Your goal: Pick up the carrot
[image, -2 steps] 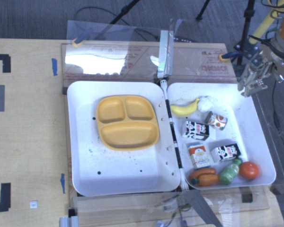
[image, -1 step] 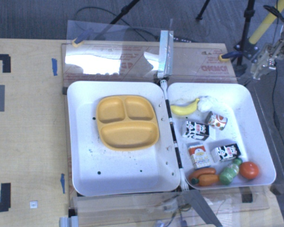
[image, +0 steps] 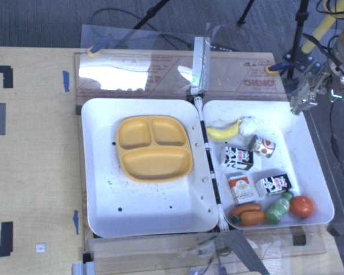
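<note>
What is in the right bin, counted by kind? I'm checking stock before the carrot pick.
Cartons: 3
Banana: 1
Can: 1
Carrot: 1
Green bottle: 1
Tomato: 1
Total: 8

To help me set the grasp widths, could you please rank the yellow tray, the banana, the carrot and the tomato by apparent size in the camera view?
1. Yellow tray, by far the largest.
2. Banana and carrot: similar length, too close to rank.
3. Tomato, the smallest.
</note>
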